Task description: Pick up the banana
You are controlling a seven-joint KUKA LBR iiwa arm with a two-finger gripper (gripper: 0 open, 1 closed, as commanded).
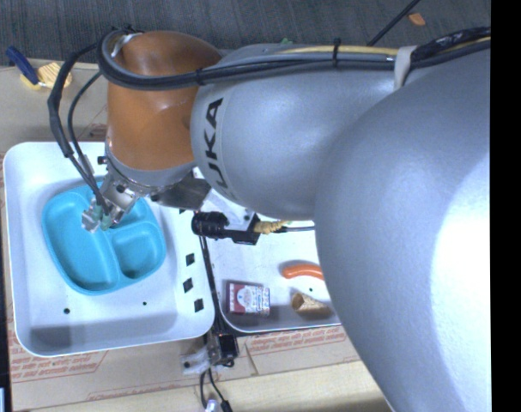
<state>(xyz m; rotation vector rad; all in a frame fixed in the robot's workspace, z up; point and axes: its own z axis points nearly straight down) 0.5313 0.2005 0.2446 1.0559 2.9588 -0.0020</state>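
Banana's place we cannot tell: the big grey arm [346, 144] reaches in from the right and covers most of the right bin [269, 325]. In the part of that bin left open, near its front rim, we see a dark red box [245, 299], a small tan piece [309, 301] to its right, and an orange-red oblong thing [301, 270] just beyond the tan piece. The tool [97, 218] is well apart from these, over in the left bin [24, 230], hanging below the arm's orange band [153, 101]. It stands at the far right part of a blue divided tray [80, 260] that lies in that bin. Whether it is released or clenched we cannot tell, nor whether it touches the tray. Both bins sit side by side on the desk [286, 359].
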